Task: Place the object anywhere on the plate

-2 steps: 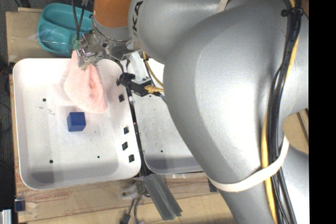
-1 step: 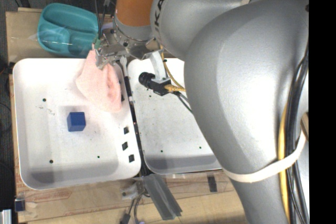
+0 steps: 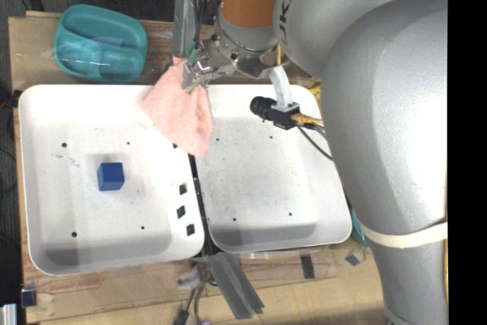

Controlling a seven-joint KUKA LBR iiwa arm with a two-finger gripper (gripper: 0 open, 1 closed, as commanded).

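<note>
A hanging pink cloth (image 3: 183, 112) drapes over the divide between the 2 bins, while a blue cube (image 3: 111, 176) sits alone in the left bin (image 3: 46, 164).

One fixed camera looks down at a slant on both white bins (image 3: 46, 164), the arm (image 3: 365, 49) entering from the right.

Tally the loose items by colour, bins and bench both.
Pink: 1, cloth, hanging from the gripper over the seam between the two bins
Blue: 1, cube in the left bin
Teal: 1, container on the bench behind the left bin
Total: 3
</note>
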